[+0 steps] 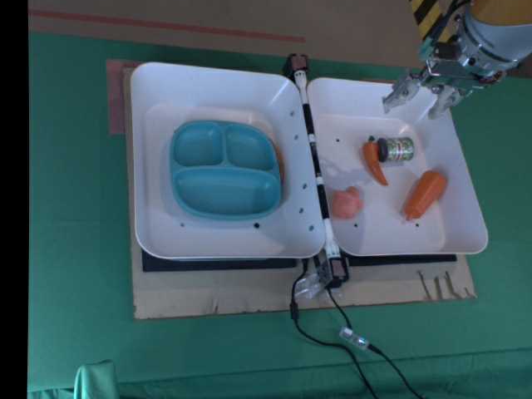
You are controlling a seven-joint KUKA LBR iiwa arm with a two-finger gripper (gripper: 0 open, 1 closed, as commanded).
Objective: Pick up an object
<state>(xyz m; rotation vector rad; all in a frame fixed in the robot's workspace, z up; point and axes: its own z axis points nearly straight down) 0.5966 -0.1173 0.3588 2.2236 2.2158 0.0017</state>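
Observation:
In the right bin (465,223) lie a small orange carrot (375,161), a small jar with a black lid (396,149) touching it, a larger orange carrot (426,194) and a pink lump (347,202) near the bin's left wall. My gripper (419,100) hangs over the bin's far right part, above and behind the jar. Its two fingers are spread apart with nothing between them.
The left bin (158,223) holds a teal divided plate (224,170). A ridge with black clamps (312,152) joins the two bins. Cables (349,335) trail over the green cloth in front. Brown cardboard lies under the bins.

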